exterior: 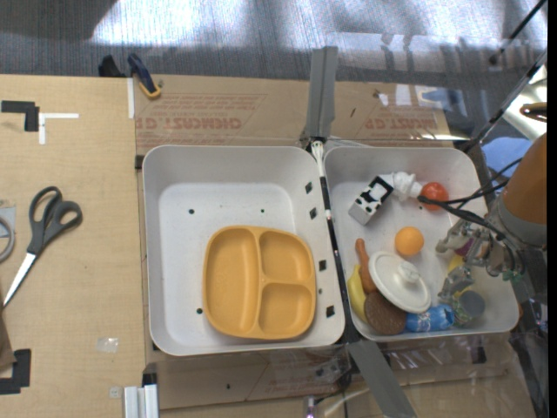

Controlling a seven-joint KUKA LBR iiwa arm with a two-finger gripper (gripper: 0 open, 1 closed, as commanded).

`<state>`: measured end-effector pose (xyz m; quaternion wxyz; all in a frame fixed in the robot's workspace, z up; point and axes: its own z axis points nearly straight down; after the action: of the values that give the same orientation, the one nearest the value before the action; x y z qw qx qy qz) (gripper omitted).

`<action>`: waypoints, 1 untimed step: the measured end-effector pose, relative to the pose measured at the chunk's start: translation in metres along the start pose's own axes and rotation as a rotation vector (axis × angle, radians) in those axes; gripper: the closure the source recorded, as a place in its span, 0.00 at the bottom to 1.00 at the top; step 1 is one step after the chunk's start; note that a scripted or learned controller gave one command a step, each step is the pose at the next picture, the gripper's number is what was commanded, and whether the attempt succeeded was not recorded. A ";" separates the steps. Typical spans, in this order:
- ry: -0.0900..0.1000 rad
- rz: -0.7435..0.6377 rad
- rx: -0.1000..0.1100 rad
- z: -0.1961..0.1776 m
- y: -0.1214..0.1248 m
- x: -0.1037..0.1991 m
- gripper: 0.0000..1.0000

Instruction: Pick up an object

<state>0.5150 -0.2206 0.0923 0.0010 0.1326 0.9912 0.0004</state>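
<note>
Orange ball [409, 240] lay just left of the gripper [467, 266]; its grip could not be told.

black-handled scissors [43, 225] on the bare bench [78, 320] — well left of the bins, near a blue-and-yellow clamp [144, 77]

Small toys [396, 273] heaped in right bin [344, 159], orange ball [409, 241] among them

bins [165, 233]: showing white
tray [259, 282]: showing yellow
ball [409, 241]: showing orange
lid [399, 280]: showing white
scissors [45, 225]: showing black handles
block [372, 198]: showing black-and-white patches
</note>
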 end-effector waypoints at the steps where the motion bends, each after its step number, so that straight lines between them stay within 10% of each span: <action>1: -0.005 -0.004 0.001 -0.010 0.001 -0.002 1.00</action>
<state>0.5173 -0.2201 0.1025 0.0035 0.1307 0.9914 -0.0006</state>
